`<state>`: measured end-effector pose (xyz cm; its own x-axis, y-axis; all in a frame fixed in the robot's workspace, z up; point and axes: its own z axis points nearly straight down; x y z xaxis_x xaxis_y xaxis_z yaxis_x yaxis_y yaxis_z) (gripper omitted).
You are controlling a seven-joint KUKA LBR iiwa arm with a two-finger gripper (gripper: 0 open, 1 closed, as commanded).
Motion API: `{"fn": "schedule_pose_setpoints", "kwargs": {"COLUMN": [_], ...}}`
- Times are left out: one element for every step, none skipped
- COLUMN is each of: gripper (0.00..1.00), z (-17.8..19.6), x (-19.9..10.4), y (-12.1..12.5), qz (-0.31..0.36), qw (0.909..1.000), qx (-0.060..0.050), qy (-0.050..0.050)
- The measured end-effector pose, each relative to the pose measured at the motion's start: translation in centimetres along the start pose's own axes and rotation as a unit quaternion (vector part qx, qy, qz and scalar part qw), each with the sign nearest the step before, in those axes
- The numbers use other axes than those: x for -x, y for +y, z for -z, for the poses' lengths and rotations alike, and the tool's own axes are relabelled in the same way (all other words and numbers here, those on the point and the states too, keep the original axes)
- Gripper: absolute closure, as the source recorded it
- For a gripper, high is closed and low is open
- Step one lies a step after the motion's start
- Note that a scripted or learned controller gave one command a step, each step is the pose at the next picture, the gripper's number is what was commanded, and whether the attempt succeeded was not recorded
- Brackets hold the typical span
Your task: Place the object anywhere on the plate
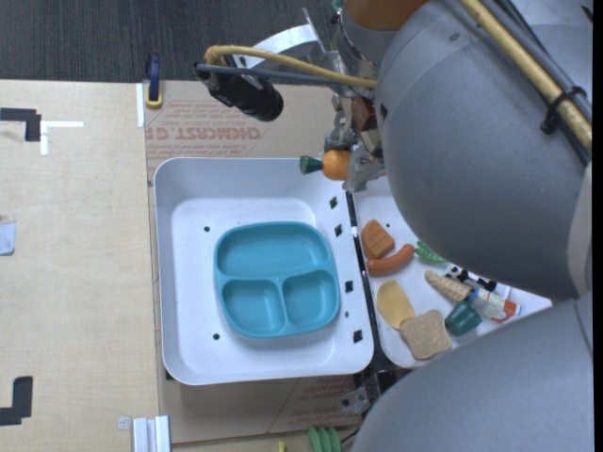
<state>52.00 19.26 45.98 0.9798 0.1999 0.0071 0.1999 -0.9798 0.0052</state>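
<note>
A teal plate (275, 252) with three compartments lies in the middle of the left white bin (175, 281). A small orange toy carrot (334, 165) with a green top hangs above the back right corner of that bin, near the divide between the two bins. My gripper (350, 161) reaches down from the arm at the upper right and is shut on the carrot, which sticks out to the left of its fingers. The carrot is behind and to the right of the plate, apart from it.
The right bin (388, 345) holds several toy foods: a brown biscuit (377, 237), a sausage (389, 260), a yellow piece (394, 301), a bread slice (424, 335), a corn cob (448, 285) and a teal cup (462, 320). The arm's bulk hides most of that bin. A black cable fitting (247, 92) hangs behind the left bin.
</note>
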Motion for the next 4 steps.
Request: {"fn": "schedule_pose_setpoints", "kwargs": {"gripper": [1.00, 1.00, 1.00, 1.00], "z": [-14.0, 4.8, -13.1, -4.5], "x": [5.1, 0.1, 2.3, -5.4], "y": [3.4, 1.7, 0.2, -2.5], "qz": [0.020, 0.010, 0.001, 0.001], "qw": [0.9998, 0.9999, 1.0000, 1.0000], "qx": [-0.001, 0.000, -0.001, -0.001], "qy": [-0.005, 0.001, -0.005, -0.003]}}
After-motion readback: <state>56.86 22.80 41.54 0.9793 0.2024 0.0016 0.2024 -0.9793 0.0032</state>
